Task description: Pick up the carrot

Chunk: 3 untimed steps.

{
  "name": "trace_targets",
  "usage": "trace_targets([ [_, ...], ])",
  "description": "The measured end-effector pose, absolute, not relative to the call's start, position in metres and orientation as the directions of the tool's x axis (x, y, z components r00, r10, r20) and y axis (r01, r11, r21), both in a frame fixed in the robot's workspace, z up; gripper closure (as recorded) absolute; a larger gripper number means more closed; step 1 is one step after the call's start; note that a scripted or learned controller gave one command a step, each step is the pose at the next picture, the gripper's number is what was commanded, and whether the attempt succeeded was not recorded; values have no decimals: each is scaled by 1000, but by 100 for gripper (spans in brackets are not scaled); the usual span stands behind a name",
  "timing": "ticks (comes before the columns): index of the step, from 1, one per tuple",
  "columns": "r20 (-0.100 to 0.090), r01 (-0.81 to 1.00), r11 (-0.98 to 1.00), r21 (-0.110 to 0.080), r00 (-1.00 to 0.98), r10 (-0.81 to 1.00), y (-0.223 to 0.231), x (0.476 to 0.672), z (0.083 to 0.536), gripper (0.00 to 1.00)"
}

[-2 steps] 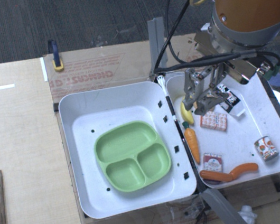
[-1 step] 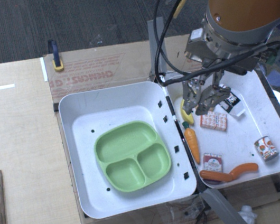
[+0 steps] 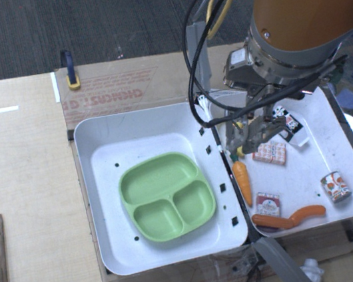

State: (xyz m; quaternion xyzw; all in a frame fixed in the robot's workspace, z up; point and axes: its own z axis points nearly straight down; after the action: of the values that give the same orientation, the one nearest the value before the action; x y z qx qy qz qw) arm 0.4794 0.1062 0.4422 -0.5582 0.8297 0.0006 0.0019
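Note:
The carrot (image 3: 242,183) is orange with a small green top. It lies lengthwise in the right bin (image 3: 349,140), close against that bin's left wall, with the green end pointing to the back. My gripper (image 3: 243,140) hangs under the orange-banded wrist, just behind and slightly right of the carrot's green end. Cables and the wrist hide much of the gripper. Nothing of the carrot appears lifted; it rests on the bin floor.
In the right bin lie a red-patterned box (image 3: 270,153), a second small box (image 3: 267,204), a small can (image 3: 335,186), an orange sausage (image 3: 290,218) and a black-and-white packet (image 3: 289,124). The left bin (image 3: 103,183) holds a green divided plate (image 3: 166,197).

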Motion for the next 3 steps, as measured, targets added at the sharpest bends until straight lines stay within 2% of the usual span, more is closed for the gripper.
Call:
trace_targets([
  [2, -4, -995, 96, -2, -96, -995, 109, 479, 442, 100],
  [3, -3, -984, 179, -2, -179, -984, 54, 525, 441, 100],
])
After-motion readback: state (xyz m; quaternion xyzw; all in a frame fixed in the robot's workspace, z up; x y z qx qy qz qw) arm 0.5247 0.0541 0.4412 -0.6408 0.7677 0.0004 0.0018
